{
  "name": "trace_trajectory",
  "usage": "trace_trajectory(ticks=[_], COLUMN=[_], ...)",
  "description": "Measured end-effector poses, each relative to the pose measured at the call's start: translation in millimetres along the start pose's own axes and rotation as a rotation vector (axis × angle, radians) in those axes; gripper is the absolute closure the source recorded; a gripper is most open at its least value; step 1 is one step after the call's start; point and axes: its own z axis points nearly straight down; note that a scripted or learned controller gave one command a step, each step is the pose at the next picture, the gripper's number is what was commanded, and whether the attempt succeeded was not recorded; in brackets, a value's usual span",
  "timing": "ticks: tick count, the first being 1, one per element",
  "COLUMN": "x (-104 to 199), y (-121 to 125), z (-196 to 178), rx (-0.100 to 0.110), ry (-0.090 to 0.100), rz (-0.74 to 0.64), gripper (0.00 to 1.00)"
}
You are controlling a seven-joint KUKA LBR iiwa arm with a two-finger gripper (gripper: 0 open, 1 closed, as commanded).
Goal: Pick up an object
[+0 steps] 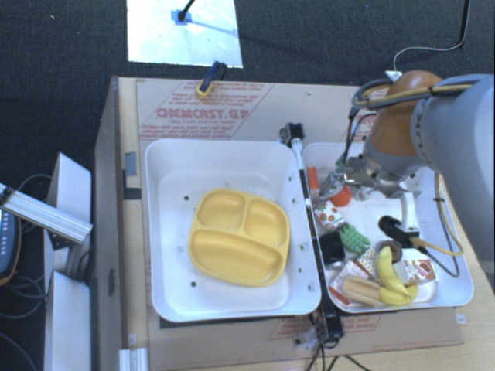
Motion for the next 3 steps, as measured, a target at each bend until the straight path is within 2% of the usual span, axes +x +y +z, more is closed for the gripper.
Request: trace_trajectory(ticks=[1, 2, 3], x=[-15, 0, 0], y=[29, 8, 9], z=[-1, -1, -11], rx=[-0.003, -0.001, -0.003], ry=[0.0, 0.0, 0.0], rz=[-0.002, -0.001, -0.003], gripper=[0.0, 0.0, 1.0])
